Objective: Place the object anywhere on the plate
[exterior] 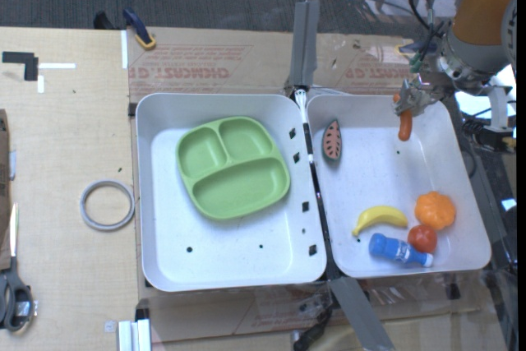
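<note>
1. Camera view: the gripper [408,104] hangs over the far part of the right bin [470,177], with a small orange, carrot-like piece [404,127] dangling straight down from it.
2. The jaws look clamped on the top end of that piece; its lower end appears clear of the bin floor, so I judge it lifted, not resting.
3. The green plate [234,167], three compartments, sits in the left bin [148,201], well apart from the gripper, and nothing lies on it.
4. Progress, as I read it: the pick looks done, the carry and the drop are both left. The arm has to cross the divider between the bins, going left, then lower and let go over any compartment.
5. In the right bin: a watermelon slice [331,140] near the divider, and at the near end a banana [380,219], an orange [435,210], a tomato [422,237] and a blue bottle [399,250].
6. A tape ring [108,204] lies on the bench, left of the bins.
</note>
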You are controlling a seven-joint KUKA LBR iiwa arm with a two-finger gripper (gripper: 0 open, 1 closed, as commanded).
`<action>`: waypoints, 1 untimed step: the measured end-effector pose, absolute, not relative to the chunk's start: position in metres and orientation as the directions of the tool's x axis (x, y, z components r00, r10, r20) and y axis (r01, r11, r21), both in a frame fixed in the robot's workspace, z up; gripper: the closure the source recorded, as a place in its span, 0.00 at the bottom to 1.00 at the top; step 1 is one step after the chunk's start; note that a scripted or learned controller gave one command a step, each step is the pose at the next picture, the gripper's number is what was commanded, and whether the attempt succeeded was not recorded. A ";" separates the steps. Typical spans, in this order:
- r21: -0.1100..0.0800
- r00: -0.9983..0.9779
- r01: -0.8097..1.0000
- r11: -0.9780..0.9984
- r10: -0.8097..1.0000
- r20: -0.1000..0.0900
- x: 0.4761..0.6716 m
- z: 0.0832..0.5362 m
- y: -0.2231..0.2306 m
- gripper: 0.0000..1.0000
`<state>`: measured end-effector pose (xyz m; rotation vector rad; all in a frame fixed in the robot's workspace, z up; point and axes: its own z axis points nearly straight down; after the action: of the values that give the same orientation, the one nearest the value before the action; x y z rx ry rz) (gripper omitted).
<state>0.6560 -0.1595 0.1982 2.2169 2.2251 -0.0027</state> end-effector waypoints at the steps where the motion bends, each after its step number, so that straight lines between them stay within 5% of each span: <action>1: -0.001 -0.002 1.000 0.002 1.000 -0.001 0.659 0.191 -0.075 1.00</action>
<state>0.6590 -0.0751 0.1911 2.2194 2.2238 -0.0019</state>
